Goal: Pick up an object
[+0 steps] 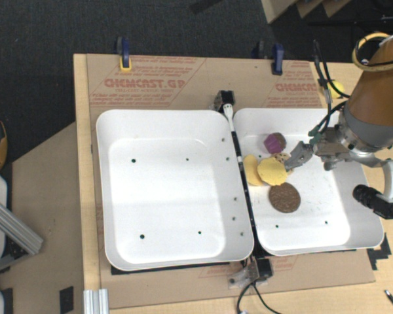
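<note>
Rough brown disc (284, 197), smooth yellow round (272, 171), knobbly purple lump (274, 142), right bin (334, 231).

Brown cardboard bench sheet (183, 77), red printed lettering, on dark carpet (52, 18). Two blue clamps (123, 47) (277, 57) on its far edge. Black clips (224, 99) (261, 267) at far and near edges. Aluminium extrusion (16, 227) beyond its left edge.

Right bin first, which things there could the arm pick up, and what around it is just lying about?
For the job: purple object, yellow round piece, brown disc, gripper.

Lying about: left bin, blue clamps, black clips.
</note>
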Robot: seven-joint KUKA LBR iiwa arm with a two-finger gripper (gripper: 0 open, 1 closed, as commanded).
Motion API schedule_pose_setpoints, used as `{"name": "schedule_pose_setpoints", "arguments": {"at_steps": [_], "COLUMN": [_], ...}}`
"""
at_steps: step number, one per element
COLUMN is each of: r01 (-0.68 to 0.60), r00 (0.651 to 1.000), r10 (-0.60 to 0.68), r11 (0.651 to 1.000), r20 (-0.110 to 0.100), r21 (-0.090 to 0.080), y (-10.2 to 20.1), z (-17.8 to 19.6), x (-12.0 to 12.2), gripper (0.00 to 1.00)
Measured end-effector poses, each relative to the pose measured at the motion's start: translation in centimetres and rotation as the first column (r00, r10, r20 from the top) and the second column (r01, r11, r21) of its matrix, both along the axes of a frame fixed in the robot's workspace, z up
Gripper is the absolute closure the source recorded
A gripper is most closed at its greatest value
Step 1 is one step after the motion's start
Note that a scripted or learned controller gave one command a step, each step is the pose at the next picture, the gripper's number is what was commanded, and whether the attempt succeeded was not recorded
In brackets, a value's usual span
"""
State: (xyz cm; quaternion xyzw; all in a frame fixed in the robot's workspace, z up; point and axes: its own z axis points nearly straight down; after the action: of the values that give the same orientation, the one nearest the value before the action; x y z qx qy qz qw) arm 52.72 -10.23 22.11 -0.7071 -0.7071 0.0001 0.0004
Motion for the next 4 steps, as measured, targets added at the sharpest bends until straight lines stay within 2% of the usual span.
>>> {"name": "schedule_pose_setpoints", "arguments": {"at_steps": [1,2,3,4], "r01": [-0.003,0.0,0.0,-0.003], "r00": [1.0,1.0,1.0,1.0], "r10": [0.003,0.0,0.0,0.003], "r11": [1.0,1.0,1.0,1.0], "r20": [0.007,0.014,0.012,0.008], "r21": [-0.003,-0.006,-0.006,-0.002], "y": [0.3,0.1,0.1,-0.4], "z": [-14.1,-12.2,-12.3,-13.6], "x": [6.5,6.5,6.5,14.1], "gripper": [0.0,1.0,0.0,0.0]}}
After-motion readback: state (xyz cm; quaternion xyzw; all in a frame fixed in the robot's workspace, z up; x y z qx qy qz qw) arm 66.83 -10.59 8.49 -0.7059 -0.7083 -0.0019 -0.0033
